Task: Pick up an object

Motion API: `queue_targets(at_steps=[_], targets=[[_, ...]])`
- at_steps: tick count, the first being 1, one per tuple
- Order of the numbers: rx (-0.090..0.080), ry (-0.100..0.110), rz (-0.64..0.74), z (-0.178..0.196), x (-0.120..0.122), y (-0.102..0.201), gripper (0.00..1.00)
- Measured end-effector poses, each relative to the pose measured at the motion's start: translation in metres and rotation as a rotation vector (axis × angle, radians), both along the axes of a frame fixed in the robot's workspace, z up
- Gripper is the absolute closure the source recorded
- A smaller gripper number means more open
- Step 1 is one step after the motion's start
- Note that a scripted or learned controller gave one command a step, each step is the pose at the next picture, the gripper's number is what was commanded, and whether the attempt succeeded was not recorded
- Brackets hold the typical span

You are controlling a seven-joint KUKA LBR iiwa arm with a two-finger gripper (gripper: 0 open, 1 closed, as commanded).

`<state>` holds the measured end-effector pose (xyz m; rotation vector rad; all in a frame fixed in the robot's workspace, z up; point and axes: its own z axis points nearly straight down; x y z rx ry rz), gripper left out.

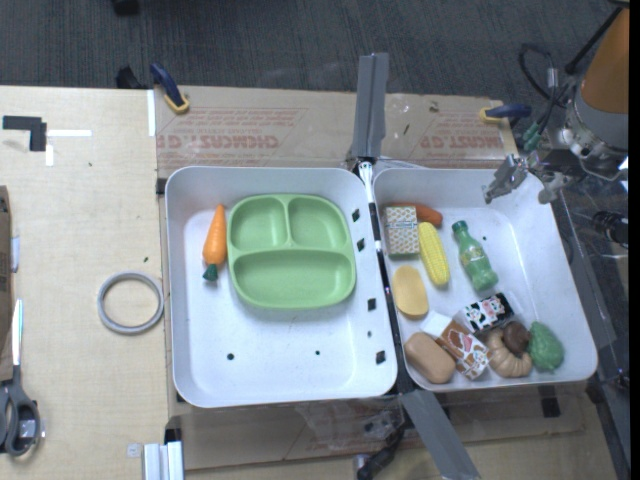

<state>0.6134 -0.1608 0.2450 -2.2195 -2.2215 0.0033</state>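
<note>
**Inspection: two bins, hand at upper right above the right bin's far corner**

Along the lower edge of the right bin [572, 268], a cluster of toy foods is lying packed together: a tan bread roll [429, 358], a brown-and-white packet [466, 349], a croissant [510, 360], a green leafy piece [546, 347] and a black-and-white carton [487, 312]. Just above them a pale yellow oval piece [410, 291] is resting near the divider. Further up, a corn cob [433, 253] is lying beside a small printed box [401, 231], with a green bottle [474, 257] to its right, apart from it. An orange item [429, 214] is showing behind the box.

In the left bin [190, 298], a green divided plate [292, 250] is sitting in the upper half, and a toy carrot [214, 240] is lying just beside its left rim.

On the tabletop [80, 218] at the left, a grey tape ring [131, 301] is lying, with scissors [20, 413] at the lower left edge.

At the upper right of the frame, the hand [520, 176] is hanging over the right bin's far corner, carrying nothing; whether its jaws are wide or narrow cannot be told.
</note>
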Motion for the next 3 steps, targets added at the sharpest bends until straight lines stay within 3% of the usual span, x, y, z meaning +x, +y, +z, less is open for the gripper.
queue_targets(at_steps=[1,2,3], targets=[[0.000,-0.001,0.077,-0.141,0.035,-0.012,0.00],[-0.001,-0.002,-0.034,-0.153,-0.010,0.035,0.00],[0.000,-0.002,0.018,-0.153,-0.013,0.022,0.00]])
